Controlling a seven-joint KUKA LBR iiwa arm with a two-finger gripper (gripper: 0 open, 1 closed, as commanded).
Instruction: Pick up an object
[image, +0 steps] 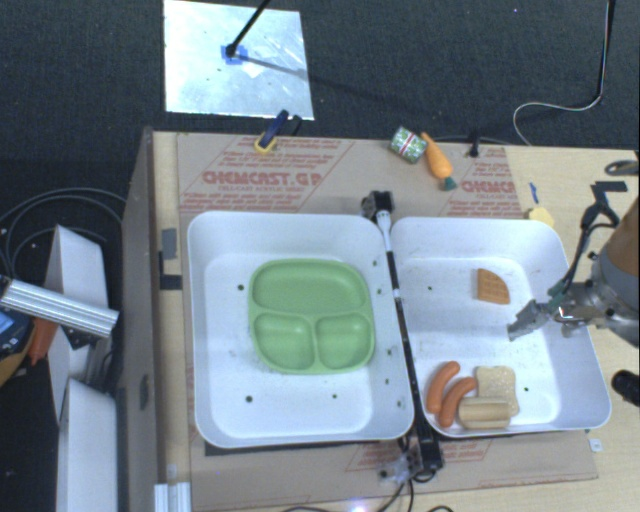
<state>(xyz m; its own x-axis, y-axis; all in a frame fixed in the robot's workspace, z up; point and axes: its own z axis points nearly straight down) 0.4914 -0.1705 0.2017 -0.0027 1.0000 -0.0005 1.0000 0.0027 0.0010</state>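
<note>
The right bin (570, 255) holds an orange-brown toast piece (491, 286) near its back. At its front lie two orange sausages (447, 390), a slice of bread (496, 384) and a tan bun (483, 412), packed close together. My gripper (530, 320) hovers over the right bin's right half, to the right of and just below the toast piece and above the bread slice. Nothing shows in its grasp. The left bin (215, 250) holds a green divided plate (310, 316).
On the cardboard behind the bins lie a small green can (408, 143), a toy carrot (438, 160) and a yellow-blue clip (272, 132). A black divider bar (396, 300) runs between the bins. Cables and white boxes (75, 400) sit at the left.
</note>
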